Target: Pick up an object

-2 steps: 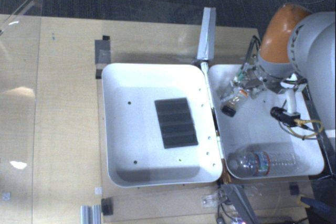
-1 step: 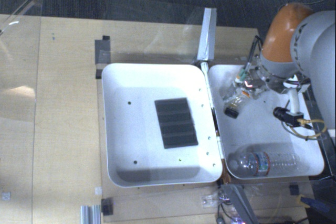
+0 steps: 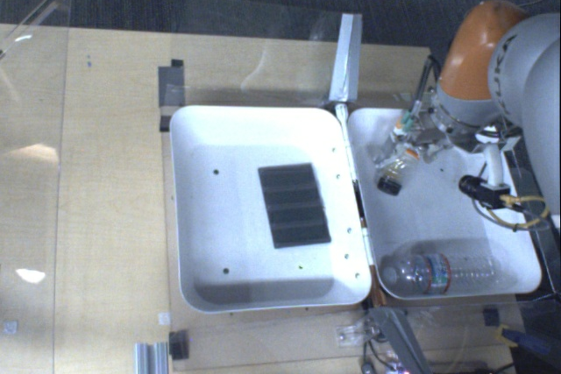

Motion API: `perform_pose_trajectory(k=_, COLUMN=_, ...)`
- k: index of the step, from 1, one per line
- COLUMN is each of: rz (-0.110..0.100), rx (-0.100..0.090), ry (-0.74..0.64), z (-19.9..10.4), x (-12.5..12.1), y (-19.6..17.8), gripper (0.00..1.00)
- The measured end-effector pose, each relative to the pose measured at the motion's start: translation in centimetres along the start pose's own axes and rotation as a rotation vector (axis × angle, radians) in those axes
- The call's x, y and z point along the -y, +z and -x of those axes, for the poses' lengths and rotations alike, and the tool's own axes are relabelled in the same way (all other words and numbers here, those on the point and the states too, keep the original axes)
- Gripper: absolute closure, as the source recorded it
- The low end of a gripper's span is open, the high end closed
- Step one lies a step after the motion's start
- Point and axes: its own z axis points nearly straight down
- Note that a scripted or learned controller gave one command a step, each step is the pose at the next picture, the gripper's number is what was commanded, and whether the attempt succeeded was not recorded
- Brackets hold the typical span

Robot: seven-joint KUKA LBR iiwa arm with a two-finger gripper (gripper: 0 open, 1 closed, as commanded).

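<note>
Camera view looks down on 2 white bins side by side on the pale wooden surface [image 3: 96,215], with the grey arm [image 3: 517,74] reaching in from the right over the right bin [image 3: 438,215]. The gripper [image 3: 405,146] hangs low near that bin's far-left corner, and I cannot tell how it is set or whether it has hold of anything, since the wrist and its cabling crowd that spot. Just below it sits a small dark-tipped object [image 3: 389,181], close to the bin's left wall; whether the tool touches it I cannot say. A clear plastic bottle [image 3: 436,271] lies on its side along the near edge of the same bin, and a flat black ridged slab [image 3: 294,205] lies in the middle of the left bin [image 3: 202,144]. From here, I would worry that the small object is so near the wall that a closing grip could nudge it aside or catch the rim. The bottle looks likely to roll or slip if it were tried instead. Its clear body is hard to make out against the white, and the arm's far part is cut off at the right.
</note>
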Motion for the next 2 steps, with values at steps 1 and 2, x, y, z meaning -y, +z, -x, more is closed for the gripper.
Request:
perform_pose_trajectory(k=1, rz=0.060, rx=0.015, ry=-0.161, z=-4.2, x=-3.8, y=-6.6, gripper=1.00)
perform_pose_trajectory(k=2, rz=0.060, rx=0.022, ry=-0.361, z=-6.2, x=-3.0, y=-14.3, gripper=1.00)
